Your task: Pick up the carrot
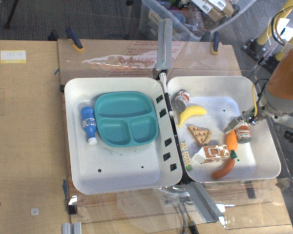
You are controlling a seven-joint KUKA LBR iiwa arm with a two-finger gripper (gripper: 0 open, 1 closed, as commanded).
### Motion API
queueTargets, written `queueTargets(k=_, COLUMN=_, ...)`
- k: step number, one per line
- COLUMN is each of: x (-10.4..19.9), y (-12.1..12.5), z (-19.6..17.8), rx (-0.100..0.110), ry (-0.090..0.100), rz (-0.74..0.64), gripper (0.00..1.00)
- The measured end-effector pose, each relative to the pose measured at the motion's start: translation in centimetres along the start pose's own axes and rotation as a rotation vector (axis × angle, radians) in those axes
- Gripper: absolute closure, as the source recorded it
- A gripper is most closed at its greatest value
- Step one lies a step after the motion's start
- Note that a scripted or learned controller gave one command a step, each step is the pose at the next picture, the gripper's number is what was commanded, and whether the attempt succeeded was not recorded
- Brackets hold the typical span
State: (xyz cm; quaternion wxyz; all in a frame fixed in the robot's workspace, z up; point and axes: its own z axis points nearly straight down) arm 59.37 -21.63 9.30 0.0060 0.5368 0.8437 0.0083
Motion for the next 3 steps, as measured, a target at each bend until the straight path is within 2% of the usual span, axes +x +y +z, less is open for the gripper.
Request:
queueTargets(k=1, x=6.5, y=-7.9, z=0.1, rx=0.007, ry=-0.01, rz=0.405, gripper=0.0)
queueTargets(k=2, x=6.1, y=-7.9, z=-1.1, rx=0.001, ry=-0.016, rz=0.41, gripper=1.0)
queueTargets(k=3, x=9.9, y=-0.8, z=-7.8, rx=0.019, ry=-0.006, rz=0.693, gripper=1.0)
